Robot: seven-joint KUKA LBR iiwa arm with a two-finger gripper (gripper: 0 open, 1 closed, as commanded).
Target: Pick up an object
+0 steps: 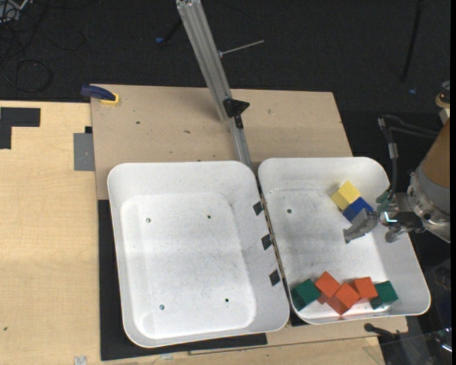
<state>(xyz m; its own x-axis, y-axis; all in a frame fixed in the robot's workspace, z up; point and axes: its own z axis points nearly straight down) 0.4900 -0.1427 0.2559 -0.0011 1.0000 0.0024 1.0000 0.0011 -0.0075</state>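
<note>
In the right bin (311,226) a yellow block (344,193) and a blue block (356,208) lie touching near the far right corner. Along the bin's near wall sits a cluster of blocks: a green one (305,292), orange ones (342,291) and another green one (384,293). My gripper (375,231) reaches in from the right, just in front of the blue block. It is open: one grey finger (356,232) points left beside the blue block, and nothing lies between the fingers.
The left bin (137,196) adjoins the right bin, joined by black clips (266,242). A slanted aluminium bar (213,67) rises behind the bins. A blue and yellow tool (100,93) lies at the bench's far left corner.
</note>
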